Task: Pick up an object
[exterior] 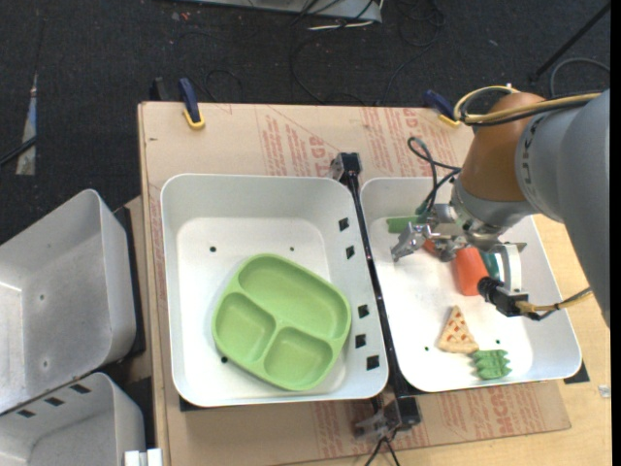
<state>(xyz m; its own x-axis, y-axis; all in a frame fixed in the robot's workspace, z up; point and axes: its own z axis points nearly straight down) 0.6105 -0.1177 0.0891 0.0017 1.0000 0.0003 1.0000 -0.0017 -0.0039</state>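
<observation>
Orange object [468,270] beside pincer [419,238], waffle wedge [456,332] near

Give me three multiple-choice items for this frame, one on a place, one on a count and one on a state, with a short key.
1. Where does the green divided plate lie?
A. In the left bin
B. In the right bin
C. On the floor beside the bench

2. How many compartments does that plate have?
A. Two
B. Three
C. Five

3. How does the waffle-patterned wedge sit in relation to the gripper?
A. Clamped between its fingers
B. Lying loose on the bin floor, apart from it
C. Stacked on the green plate

Key:
1 A: the plate rests on the floor of the left bin, left of the divider.
2 B: one long section runs above two smaller ones.
3 B: the wedge lies flat in the right bin, nearer the camera than the gripper, beside a small green toy.
</observation>
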